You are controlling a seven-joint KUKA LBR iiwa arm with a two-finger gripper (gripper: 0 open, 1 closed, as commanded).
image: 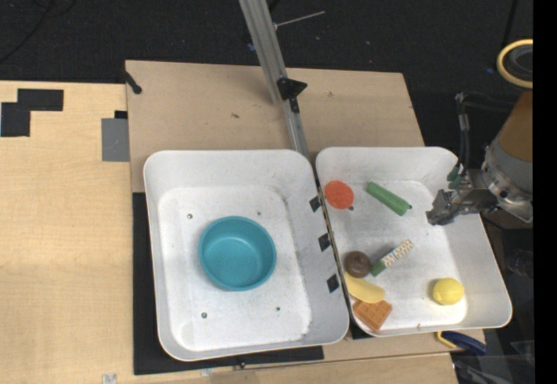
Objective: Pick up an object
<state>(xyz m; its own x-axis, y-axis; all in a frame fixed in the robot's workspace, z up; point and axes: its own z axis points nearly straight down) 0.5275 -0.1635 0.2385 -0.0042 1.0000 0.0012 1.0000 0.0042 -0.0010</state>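
The arm reaches in from the right, its end effector (438,210) low over the right bin's (474,314) right side; whether it is open I cannot tell. A green stick (387,198) lies just left.

I can read no text, label, brand or number anywhere in my view, neither on the bins nor on the objects.

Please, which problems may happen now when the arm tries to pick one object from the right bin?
The gripper hangs near the right bin's far rim, so it may knock that wall. The brown round object, yellow banana-shaped piece and orange waffle-like square lie crowded together; a grasp there may push neighbours. The round yellow ball could roll away.
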